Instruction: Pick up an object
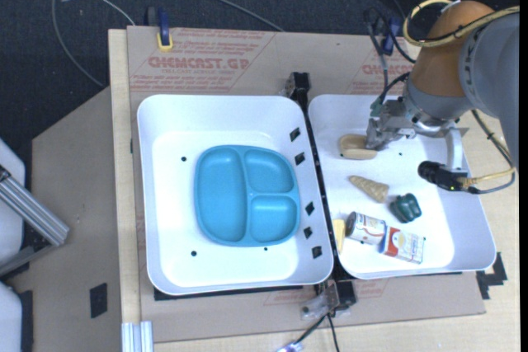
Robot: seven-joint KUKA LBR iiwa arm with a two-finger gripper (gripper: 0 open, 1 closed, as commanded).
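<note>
Tan bread-like piece (357,147) lying in right bin (470,243), near its upper left, claw (381,130) lowered just beside it. Approach step, by appearance. Claw state impossible to tell. Next: settling squarely over piece before closing and lifting.

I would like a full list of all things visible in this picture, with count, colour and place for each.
bins: two, white, side by side on the bench
divided plate: one, light blue, middle of the left bin
tan piece: one, beige, upper left of the right bin, beside the gripper
cone: one, tan, centre of the right bin
small object: one, dark green, right of the cone
tube: one, white with red, front of the right bin
clamp: one, blue and yellow, back left edge of the board
arm: one, grey with orange band, from the right
gripper: one, over the right bin
</note>
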